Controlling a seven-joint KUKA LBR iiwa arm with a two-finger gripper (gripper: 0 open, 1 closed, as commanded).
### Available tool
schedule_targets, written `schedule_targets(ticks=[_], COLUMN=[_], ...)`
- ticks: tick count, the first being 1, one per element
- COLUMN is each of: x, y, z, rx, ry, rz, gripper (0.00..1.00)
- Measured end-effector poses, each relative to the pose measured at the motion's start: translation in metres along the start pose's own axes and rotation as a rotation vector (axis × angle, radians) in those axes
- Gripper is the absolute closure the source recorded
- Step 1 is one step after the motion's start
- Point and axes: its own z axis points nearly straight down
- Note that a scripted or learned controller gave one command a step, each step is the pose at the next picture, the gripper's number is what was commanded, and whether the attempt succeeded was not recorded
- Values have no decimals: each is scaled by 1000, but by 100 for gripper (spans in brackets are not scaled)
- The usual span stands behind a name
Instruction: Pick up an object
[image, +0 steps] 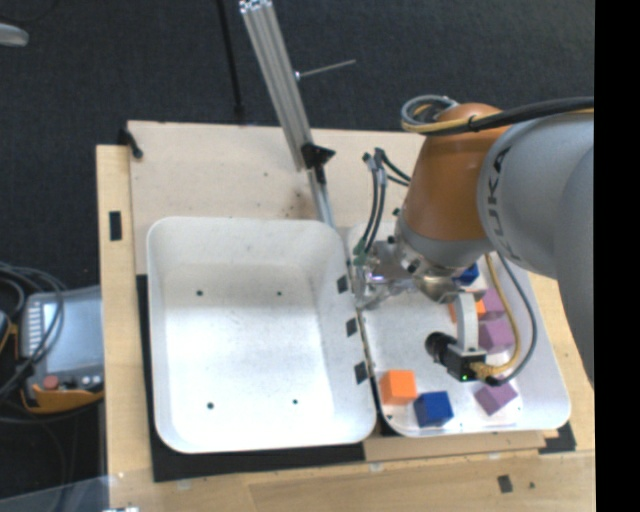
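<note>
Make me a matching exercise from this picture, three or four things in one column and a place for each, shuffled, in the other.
Things:
1. orange block
2. blue block
3. left bin
4. orange band

Places:
A. on the arm, above the right bin
B. by the right bin's near rim, just right of the orange block
C. inside the right bin, close to the wall shared with the other bin
D. left half of the bench, beside the other bin

Pairs: 1-C, 2-B, 3-D, 4-A
</note>
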Motion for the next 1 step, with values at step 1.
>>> schedule_targets(ticks=[1], x=[47], y=[-13], z=[6], rx=[0], ry=[0], rz=[0], gripper=[100])
